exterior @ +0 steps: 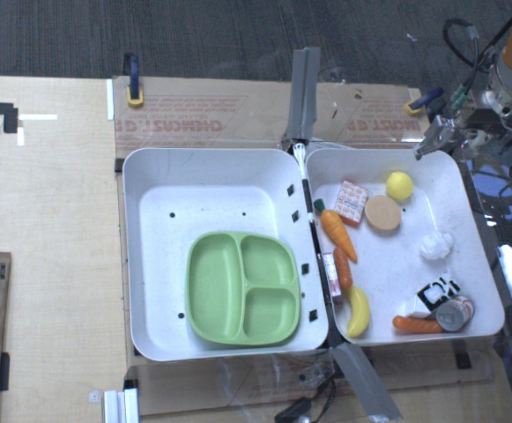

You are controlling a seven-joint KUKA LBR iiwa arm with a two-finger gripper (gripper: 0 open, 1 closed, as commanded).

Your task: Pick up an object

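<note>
Claw parked over right bin's far corner, clear of the clutter; grip state can't tell. Pickable items lie below-left of it: lemon nearest, carrot and banana farther. Green tray sits in the left bin.

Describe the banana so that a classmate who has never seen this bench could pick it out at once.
Of the two white bins, take the right-hand bin, the one without the green tray. Go to its near left corner, just below the two carrots lying along the divider. The banana is the short, curved yellow piece there; the other yellow item, a lemon, is round and sits at the far side.
</note>
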